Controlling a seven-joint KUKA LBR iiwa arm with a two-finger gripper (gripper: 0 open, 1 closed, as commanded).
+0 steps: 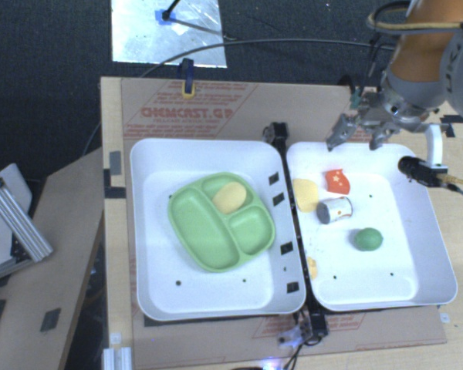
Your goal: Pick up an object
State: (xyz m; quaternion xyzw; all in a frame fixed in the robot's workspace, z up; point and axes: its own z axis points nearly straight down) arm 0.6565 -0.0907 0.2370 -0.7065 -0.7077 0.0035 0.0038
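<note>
My gripper (360, 136) hangs above the far rim of the right bin (417, 284), its two grey fingers spread open with nothing between them. Below it in that bin lie a red wedge (337, 181), a pale yellow piece (305, 194) against the left wall, a small silver-and-white can (334, 210) on its side, and a green ball (367, 239). A small yellow bit (312, 267) sits low by the left wall. All of them lie apart from the gripper.
The left bin (162, 284) holds a green divided plate (216, 226) with a yellow lump (230, 197) in its far compartment. A black hinge strip (289, 206) runs between the bins. Brown cardboard lies under both.
</note>
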